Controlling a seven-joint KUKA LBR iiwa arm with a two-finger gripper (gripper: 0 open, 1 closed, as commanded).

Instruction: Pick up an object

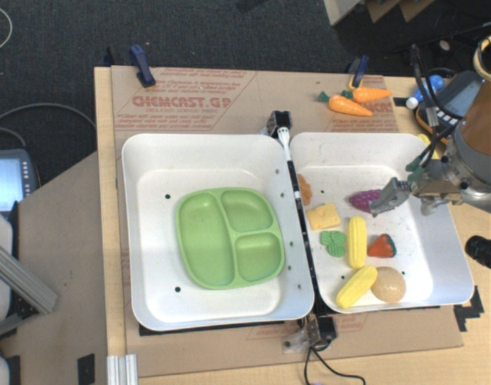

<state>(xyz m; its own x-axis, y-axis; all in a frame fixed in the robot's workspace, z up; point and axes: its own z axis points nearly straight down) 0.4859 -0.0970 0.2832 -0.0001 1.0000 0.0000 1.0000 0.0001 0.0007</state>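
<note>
Beside the hand [387, 199], purple grape bunch [363, 199], small, knobbly, right bin [446, 251].

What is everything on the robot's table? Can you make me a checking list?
Surface: brown board with red print, bearing two white bins, left bin and right bin.
Job's things: in the right bin, purple grapes, cheese wedge, green leafy piece, corn cob, red piece, yellow banana-like piece, tan egg-like piece.
Clutter: green divided tray in the left bin; two toy carrots on the board behind the right bin.
Grippers: gripper low over the right bin, its tip beside the grapes; nothing seen between its fingers.
Cables: black cable at the front edge; dark cables by the arm.
Surroundings: dark carpet; blue clamps on the board's back edge.
</note>
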